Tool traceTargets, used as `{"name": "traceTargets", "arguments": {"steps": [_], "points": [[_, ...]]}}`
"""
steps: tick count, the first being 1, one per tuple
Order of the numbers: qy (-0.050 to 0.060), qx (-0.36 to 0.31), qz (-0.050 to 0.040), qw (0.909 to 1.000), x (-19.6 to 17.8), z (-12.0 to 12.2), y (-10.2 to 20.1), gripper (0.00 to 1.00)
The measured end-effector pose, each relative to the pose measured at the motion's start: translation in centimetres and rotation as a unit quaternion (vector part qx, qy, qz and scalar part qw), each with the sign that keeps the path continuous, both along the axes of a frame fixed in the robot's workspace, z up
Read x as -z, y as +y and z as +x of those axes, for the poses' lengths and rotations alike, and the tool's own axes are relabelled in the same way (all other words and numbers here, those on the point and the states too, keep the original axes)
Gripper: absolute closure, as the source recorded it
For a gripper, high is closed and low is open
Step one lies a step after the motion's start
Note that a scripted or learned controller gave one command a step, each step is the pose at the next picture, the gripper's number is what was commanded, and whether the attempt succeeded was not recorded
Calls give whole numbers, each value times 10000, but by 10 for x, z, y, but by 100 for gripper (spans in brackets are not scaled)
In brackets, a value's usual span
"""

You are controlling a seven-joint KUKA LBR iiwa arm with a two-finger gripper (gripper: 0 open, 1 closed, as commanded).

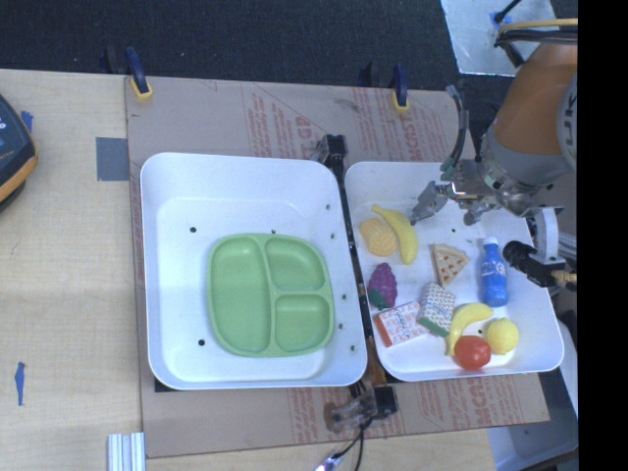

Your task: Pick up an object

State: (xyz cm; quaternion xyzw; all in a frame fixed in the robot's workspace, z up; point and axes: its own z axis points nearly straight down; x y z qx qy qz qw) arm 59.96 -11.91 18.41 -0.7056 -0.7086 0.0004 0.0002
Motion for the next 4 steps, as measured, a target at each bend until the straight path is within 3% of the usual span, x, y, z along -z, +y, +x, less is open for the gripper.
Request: {"name": "traceTargets", "arguments": {"steps": [1, 2, 3, 4], "points": [[-35, -7, 3, 10000, 87, 19, 21, 0], [-38, -12, 4, 10000, 88, 47, 11, 0], [-54, -6, -14, 10000, 88, -23, 20, 0], [7, 2, 5, 10000, 91, 23, 27, 0]]}}
